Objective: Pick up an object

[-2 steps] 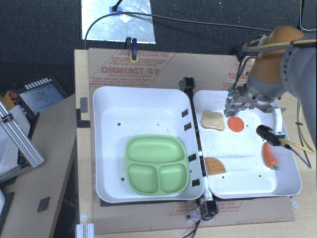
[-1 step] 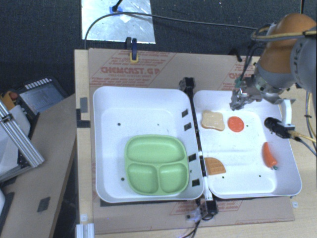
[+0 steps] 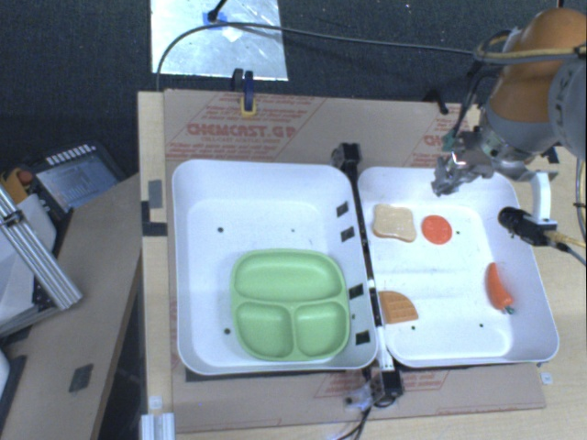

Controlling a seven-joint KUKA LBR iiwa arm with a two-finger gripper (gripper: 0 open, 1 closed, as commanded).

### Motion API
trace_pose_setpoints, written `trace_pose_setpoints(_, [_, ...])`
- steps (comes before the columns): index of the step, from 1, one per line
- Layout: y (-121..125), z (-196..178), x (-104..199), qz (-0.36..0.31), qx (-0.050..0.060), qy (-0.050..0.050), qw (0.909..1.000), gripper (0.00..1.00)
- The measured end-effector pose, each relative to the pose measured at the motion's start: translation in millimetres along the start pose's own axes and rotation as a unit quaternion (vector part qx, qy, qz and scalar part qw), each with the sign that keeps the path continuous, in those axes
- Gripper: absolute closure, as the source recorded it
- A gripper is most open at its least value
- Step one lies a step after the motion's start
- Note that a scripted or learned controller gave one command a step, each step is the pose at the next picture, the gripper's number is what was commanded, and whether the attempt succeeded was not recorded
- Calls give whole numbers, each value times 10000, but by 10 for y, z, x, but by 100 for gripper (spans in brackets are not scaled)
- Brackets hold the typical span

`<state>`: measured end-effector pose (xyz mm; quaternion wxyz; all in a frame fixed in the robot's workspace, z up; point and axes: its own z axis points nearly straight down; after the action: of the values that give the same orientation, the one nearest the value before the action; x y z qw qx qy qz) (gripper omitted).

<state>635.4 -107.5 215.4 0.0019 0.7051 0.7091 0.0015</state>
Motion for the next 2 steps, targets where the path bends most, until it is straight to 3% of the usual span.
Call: trace_pose_setpoints(2, [-160,-199,1038,-17,13,15,10000,100])
